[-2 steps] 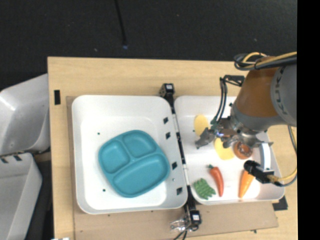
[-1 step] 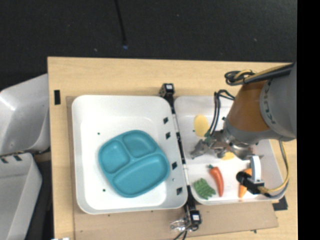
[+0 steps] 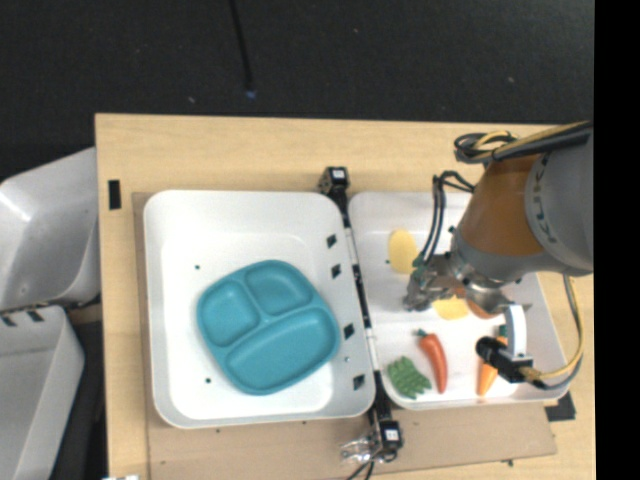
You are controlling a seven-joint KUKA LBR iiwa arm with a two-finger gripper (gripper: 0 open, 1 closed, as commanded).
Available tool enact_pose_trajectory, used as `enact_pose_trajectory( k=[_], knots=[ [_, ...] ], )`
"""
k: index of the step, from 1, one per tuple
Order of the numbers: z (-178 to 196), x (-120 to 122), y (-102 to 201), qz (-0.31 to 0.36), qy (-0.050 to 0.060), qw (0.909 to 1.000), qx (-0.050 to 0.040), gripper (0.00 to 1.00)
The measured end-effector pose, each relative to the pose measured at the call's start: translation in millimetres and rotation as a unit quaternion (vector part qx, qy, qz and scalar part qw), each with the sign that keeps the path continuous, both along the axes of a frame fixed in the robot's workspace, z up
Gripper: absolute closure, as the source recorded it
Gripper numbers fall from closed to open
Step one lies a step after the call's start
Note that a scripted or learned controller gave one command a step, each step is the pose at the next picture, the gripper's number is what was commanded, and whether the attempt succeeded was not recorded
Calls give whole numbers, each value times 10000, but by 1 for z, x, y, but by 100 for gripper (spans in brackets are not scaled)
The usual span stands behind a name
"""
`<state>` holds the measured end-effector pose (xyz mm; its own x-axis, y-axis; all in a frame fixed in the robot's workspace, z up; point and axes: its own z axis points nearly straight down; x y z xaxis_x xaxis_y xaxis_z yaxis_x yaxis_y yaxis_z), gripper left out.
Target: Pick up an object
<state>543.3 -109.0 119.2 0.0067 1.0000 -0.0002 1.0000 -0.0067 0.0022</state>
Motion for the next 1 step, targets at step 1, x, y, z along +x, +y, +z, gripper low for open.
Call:
enact_pose_trajectory(
  k=[1],
  knots=[
    [62,8,-4,46,-27,10000,-9,100]
  ],
)
